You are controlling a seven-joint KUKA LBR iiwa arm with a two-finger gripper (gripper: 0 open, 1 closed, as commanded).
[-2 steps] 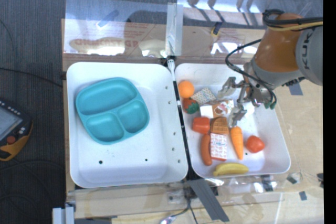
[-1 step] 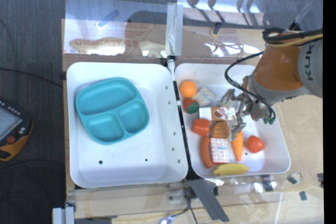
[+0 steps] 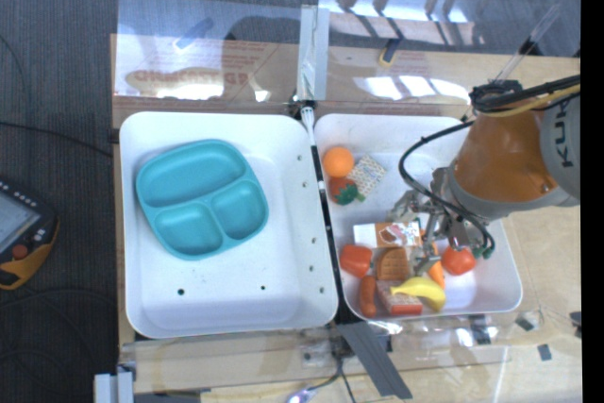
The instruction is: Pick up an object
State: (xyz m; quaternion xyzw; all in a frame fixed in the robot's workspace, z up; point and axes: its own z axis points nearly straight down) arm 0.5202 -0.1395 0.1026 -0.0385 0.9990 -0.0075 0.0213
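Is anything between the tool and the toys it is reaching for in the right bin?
Nothing visible. The tool is down among the pile in the right bin, beside the red tomato and above the yellow banana.

A broad orange band (image 3: 505, 160) is being shown wrapped around the rounded, barrel-shaped arm (image 3: 557, 151), glossy and catching soft highlights. Grey casing is being seen beside it toward the right, where part of dark lettering, a large "K" and "U", is being displayed. A black cable (image 3: 429, 146) is being looped in an arc off the band's left side, and more black cabling is being run across its top. Below the band, a cluster of dull metal parts and thin wires is being presented as the gripper (image 3: 434, 231), its details being blurred
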